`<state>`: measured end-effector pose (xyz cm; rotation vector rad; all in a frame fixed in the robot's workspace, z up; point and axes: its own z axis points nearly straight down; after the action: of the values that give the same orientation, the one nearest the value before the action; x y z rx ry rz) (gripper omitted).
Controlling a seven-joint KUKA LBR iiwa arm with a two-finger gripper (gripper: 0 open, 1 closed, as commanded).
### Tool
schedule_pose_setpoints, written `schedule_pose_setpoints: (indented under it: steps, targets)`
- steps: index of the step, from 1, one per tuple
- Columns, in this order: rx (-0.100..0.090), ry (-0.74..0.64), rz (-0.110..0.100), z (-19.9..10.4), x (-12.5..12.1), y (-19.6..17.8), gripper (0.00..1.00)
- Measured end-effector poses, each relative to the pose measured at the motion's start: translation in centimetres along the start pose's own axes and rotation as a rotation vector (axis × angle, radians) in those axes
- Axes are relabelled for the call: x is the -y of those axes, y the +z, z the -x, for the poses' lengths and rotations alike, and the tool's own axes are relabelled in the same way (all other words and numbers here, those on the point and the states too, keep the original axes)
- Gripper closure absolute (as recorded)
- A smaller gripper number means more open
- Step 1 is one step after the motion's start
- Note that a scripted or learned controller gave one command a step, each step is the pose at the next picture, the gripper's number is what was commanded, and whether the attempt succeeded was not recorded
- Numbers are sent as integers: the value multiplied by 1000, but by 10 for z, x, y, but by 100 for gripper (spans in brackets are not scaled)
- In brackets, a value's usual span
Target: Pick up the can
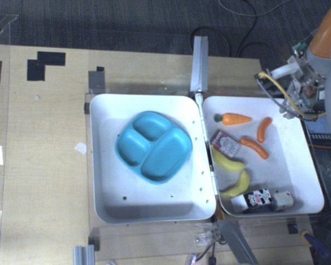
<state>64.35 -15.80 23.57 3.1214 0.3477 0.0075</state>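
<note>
- Left white shallow bin (pixel 99 164): holds a blue, three-compartment plastic plate (pixel 154 146); it plays no part in this step.
- Right white shallow bin (pixel 314 189): holds all the loose items, so the reach belongs here.
- Yellow plastic banana (pixel 234 175): lies just left of the target, its lower tip near the target's left end. This is the likeliest obstacle to a clean descent.
- Small maroon packet (pixel 225 143), orange toy carrot (pixel 235 118) and two orange-red toy sausages (pixel 255 148): these sit in the far half of the bin, well apart from the target.
- Short cylindrical can with a white, black and red label (pixel 267 199): lies on its side near the bin's front wall, its long axis roughly left to right. A grasp across its narrow width, centred on the label, looks best.
- Two-finger gripper (pixel 302 99): hovers over the bin's far right corner, well apart from the can. Whether it is open or closed cannot be told.
</note>
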Motion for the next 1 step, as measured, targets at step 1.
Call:
schedule_pose_setpoints:
  steps: [1]
  targets:
    - [1, -133, -1, -23, 46, -16, 100]
